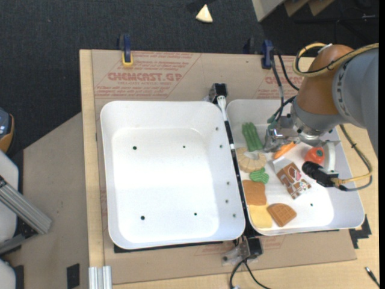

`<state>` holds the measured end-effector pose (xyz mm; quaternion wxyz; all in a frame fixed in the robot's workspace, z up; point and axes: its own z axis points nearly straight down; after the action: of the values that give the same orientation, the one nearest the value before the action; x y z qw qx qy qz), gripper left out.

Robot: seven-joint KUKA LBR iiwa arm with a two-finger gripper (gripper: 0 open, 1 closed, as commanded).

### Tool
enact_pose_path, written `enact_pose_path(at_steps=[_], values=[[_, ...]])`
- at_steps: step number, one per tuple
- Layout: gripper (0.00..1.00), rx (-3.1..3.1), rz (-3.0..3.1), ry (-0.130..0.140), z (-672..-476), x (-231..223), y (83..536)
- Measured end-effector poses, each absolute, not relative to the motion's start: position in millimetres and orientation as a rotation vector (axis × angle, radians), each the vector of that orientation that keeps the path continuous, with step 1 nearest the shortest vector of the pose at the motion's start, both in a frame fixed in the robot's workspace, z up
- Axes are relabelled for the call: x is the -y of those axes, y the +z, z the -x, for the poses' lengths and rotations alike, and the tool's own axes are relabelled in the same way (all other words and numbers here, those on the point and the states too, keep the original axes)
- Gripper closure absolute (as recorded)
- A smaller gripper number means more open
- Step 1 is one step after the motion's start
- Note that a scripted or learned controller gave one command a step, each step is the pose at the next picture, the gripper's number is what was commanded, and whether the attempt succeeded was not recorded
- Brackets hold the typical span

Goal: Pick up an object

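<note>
**Small toy foods are crowding the right bin under the arm's wrist**

The left bin (162,173) is lying bare of objects, its white floor showing a few dark dots. Just right of the divider, the right bin (343,212) is holding every candidate. A green ridged piece (252,136) is lying near the top, a pale flat piece (247,159) below it, then a small green lump (260,176), an orange-tan slab (254,192), a yellow slab (260,217) and a brown toast-like wedge (281,213). Further right, a brown patterned packet (292,179) is lying tilted, and an orange-red round piece (314,155) is sitting near the far wall.

These are looking like light, rigid, smooth toy items; the flat slabs are probably going to be hard to pinch from above, while the green ridged piece and the packet are offering narrower sides to close across.

The gripper (281,138) is hovering over an orange stick (284,149); whether it is apart or closed cannot be told.
</note>
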<state>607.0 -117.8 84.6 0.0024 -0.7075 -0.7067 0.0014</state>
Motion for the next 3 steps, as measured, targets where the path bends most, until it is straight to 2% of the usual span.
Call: enact_pose_path(at_steps=[1,2,3], values=[[1.0,2.223,2.22,0.0,-612.7,103,85],[1.0,2.222,2.226,-0.001,-625.8,132,85],[1.0,2.24,2.216,-0.018,-666.5,33,193]])
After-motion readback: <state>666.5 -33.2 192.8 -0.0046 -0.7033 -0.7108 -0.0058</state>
